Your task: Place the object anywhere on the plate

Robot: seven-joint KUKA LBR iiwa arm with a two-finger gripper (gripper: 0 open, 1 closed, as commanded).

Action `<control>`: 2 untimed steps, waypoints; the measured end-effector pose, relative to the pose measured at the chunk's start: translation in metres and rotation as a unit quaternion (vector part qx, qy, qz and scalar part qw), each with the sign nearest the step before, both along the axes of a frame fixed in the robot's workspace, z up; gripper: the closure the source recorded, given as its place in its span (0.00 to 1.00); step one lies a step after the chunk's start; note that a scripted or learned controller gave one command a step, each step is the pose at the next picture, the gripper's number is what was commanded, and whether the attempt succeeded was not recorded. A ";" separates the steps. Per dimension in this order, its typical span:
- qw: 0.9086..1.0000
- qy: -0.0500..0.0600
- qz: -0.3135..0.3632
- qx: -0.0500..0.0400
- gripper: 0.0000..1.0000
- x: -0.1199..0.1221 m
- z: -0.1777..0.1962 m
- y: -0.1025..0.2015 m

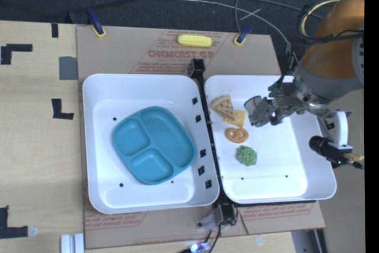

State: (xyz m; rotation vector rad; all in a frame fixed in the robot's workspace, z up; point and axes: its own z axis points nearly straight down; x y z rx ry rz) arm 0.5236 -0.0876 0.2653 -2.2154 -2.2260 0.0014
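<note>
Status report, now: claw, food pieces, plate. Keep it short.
Claw low over right bin, beside the food. Waffle piece, pretzel, broccoli lying loose in that bin. Blue plate in left bin, nothing on it.

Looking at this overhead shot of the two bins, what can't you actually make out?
- Two-finger gripper, camera view: dark and blurred, so finger state is unreadable.
- Tan waffle-like food piece and yellow wedge touch; too small to tell which overlaps.
- Grey and orange arm: cut off by the frame's top right.
- Blue three-compartment plastic plate: compartment depth unclear from above.
- Printing on the cardboard sheet: too blurred to read fully.
</note>
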 end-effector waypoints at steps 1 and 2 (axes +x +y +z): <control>1.000 0.000 0.001 0.001 1.00 0.019 -0.006 0.059; 1.000 0.000 0.001 0.000 1.00 0.043 -0.007 0.108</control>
